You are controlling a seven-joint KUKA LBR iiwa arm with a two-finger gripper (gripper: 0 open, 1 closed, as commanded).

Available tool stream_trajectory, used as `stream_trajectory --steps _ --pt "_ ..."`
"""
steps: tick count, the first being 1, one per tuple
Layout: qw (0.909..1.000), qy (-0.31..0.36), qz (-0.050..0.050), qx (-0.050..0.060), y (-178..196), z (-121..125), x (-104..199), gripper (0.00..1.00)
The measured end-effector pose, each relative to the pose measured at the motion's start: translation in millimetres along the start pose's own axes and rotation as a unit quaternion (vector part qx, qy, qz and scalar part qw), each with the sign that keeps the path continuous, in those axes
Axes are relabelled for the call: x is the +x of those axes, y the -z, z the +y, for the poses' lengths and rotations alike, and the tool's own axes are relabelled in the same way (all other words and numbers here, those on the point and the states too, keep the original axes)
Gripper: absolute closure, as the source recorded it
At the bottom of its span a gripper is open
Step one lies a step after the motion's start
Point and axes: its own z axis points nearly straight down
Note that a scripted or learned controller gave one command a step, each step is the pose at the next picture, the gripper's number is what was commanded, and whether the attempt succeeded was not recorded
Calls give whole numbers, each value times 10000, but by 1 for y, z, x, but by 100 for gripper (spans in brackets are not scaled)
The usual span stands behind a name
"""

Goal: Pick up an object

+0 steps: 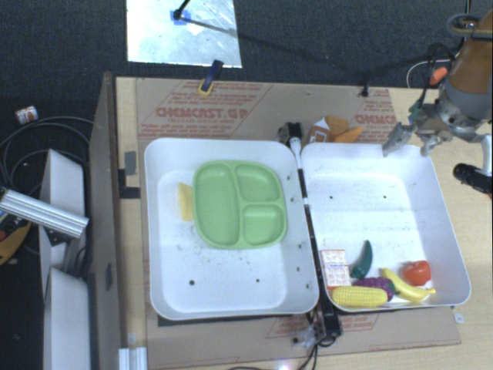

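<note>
The arm is reaching in from the right, with the gripper hanging over the far right corner of the right bin, fingers spread apart and gripping nothing. The toy food is sitting well apart from it, along the right bin's near edge: a corn cob, a purple piece touching the cob, a banana, a tomato, a dark green pepper and a small card just left of it. In the left bin a green divided plate is lying with a yellow piece at its left edge.
</note>
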Motion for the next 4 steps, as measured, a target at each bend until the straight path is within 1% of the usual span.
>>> stream_trajectory --steps 4 --pt "10000 0 0 0 0 0 0 0"
